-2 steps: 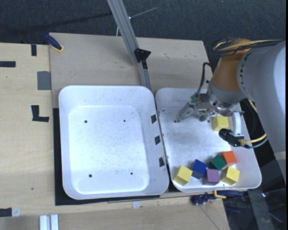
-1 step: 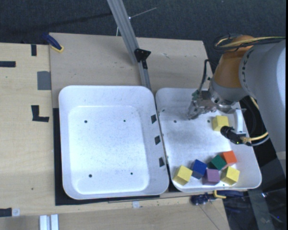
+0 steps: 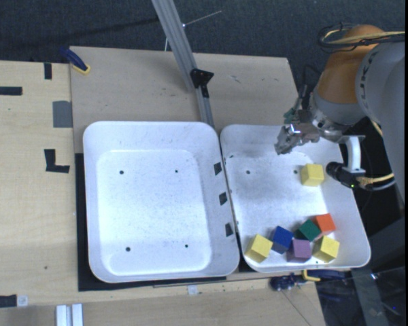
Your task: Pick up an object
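Gripper point(image 3: 286, 143) positioned over upper part of right bin point(image 3: 258, 182), nothing visible between fingers; open or closed, cannot tell. Lone yellow cube point(image 3: 312, 174) on bin floor just right of and below gripper, apart from it. Along lower edge, clustered: yellow cube point(image 3: 260, 247), blue cube point(image 3: 282, 238), purple cube point(image 3: 300, 249), green cube point(image 3: 309, 230), orange cube point(image 3: 324, 223), yellow cube point(image 3: 328, 248). Left bin point(image 3: 153, 202) alongside.

Blocks point(image 3: 296, 242) lie in the right bin point(image 3: 258, 182), near edge.
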Robot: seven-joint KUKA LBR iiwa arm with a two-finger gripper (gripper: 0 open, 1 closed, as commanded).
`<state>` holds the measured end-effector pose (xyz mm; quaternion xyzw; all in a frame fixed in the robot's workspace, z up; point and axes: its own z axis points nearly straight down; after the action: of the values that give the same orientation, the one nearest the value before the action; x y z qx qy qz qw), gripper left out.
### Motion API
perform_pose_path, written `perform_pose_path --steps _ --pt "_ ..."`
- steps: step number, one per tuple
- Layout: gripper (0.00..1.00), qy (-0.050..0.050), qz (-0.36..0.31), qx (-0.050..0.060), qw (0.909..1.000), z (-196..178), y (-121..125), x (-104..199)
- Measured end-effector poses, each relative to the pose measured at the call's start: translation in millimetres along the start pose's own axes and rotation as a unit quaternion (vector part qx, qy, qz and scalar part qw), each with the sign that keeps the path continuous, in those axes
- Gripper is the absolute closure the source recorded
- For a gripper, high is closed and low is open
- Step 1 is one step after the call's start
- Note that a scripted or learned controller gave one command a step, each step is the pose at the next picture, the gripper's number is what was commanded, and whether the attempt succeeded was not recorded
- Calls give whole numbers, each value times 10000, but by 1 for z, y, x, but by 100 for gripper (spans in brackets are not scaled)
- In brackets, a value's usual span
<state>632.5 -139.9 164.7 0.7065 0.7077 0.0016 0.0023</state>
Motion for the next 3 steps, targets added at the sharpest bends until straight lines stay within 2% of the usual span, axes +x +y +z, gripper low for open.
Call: perform_pose_path --steps 2,3 --pt "100 -4 -3 -3 10000 -105 11 -4" --pt "100 7 -12 35 10000 -104 -3 38"
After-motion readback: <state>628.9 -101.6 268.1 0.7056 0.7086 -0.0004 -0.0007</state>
